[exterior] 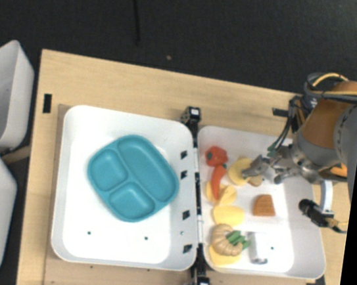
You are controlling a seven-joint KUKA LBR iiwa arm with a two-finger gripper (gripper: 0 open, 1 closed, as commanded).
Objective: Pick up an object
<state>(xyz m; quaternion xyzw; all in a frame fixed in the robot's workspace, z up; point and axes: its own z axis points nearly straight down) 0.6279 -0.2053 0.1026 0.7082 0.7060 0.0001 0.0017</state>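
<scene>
Two white bins sit side by side on the surface [55, 80]. The left bin [67, 221] carries a blue divided tray [133, 177], lying flat near its middle. The right bin [301, 253] carries the small toys: a red pepper [216, 155] near its upper left corner, an orange strip [217, 177] just below it, yellow pieces [228, 214] down the left side, a brown block [263, 206] near the middle, a tan bun-like piece [221, 236] with a green bit [238, 239] on it, and a grey cylinder [257, 248] just beside that.

The arm [330, 128] reaches in from the right and hangs over the upper part of the right bin. Its hand [255, 173] points left and down, its tips at a yellow piece [238, 170] beside the pepper. How far the hand is spread I cannot tell; the tips blur into the toy under them, and whether they touch or grip it is unclear. The arm's body is cut off at the right. A dark fitting [317, 212] sits over the bin's right wall.
</scene>
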